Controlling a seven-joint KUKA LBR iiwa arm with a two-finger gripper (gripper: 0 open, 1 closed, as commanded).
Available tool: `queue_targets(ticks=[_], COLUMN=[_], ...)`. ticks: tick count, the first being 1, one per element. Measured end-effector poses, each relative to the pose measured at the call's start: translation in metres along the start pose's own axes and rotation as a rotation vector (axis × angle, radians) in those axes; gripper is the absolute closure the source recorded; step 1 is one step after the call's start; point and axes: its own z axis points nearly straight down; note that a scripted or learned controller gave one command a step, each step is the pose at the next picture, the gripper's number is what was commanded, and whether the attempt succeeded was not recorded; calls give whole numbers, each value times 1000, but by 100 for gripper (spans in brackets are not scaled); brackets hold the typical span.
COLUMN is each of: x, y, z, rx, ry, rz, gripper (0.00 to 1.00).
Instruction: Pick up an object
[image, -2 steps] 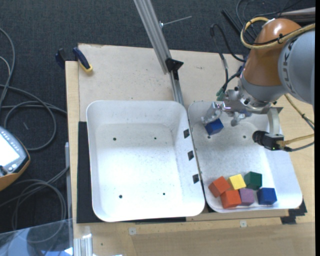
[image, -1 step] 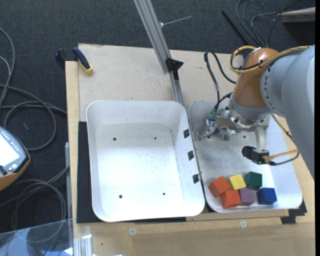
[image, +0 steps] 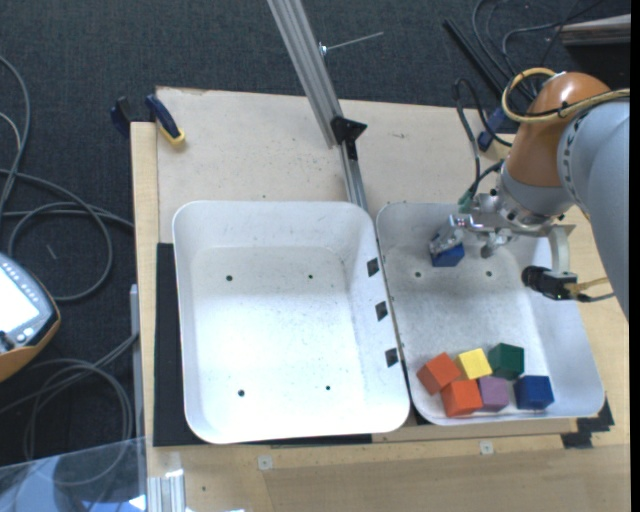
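My gripper (image: 448, 247) reaches from the right over the back part of the right bin (image: 560, 330), its fingers pointing left and down. A small blue block (image: 447, 256) sits between the fingertips, and the gripper is shut on it. Several more blocks lie clustered at the front of the right bin: an orange one (image: 436, 372), a yellow one (image: 473, 362), a green one (image: 507, 358), a red-orange one (image: 461, 397), a purple one (image: 494, 392) and another blue one (image: 534, 391).
The left bin (image: 200, 300) stands beside the right one, their walls meeting mid-bench. A slanted metal rail (image: 318, 75) comes down to the bins' back edge. A blue-and-yellow clamp (image: 165, 118) lies at the bench's back left. Cables run behind the arm.
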Motion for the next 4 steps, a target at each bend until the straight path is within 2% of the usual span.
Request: queue_targets(ticks=[1, 2, 3, 4], x=[4, 96, 158, 243], y=[0, -33, -77, -51], z=[-11, -105, -100, -100], rx=[0, -2, 11, 3], ry=[2, 7, 8, 8], rz=[-5, -12, -11, -13], gripper=[100, 100, 100, 100])
